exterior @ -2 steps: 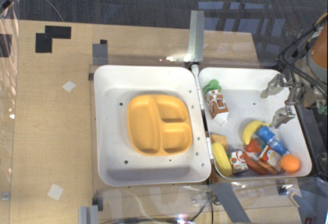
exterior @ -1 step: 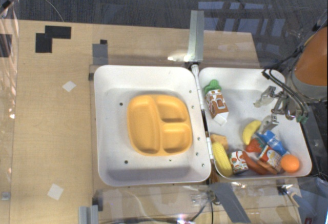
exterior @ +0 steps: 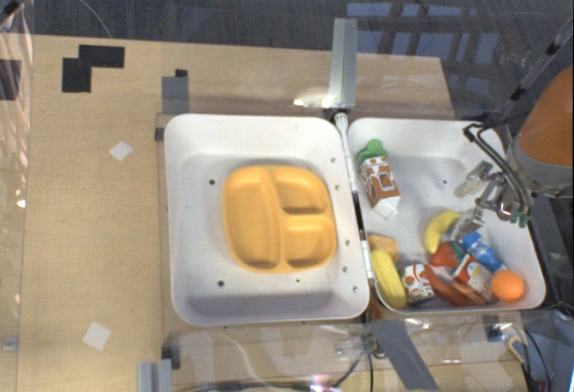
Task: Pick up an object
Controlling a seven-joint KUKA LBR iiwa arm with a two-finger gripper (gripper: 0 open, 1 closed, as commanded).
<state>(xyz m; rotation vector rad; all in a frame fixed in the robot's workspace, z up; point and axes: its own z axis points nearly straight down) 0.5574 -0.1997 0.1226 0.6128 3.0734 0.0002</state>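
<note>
The approach step is judged in hand: the end effector [exterior: 482, 197], its grip state not discernible, is poised just above the banana [exterior: 439, 228] in the right bin [exterior: 421, 132], so a descent and closure are called for next.

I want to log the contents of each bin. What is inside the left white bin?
Inside the left bin lies one yellow divided plate, face up, its compartments bare. Whatever is beneath the plate is covered, so I cannot tell.
</note>
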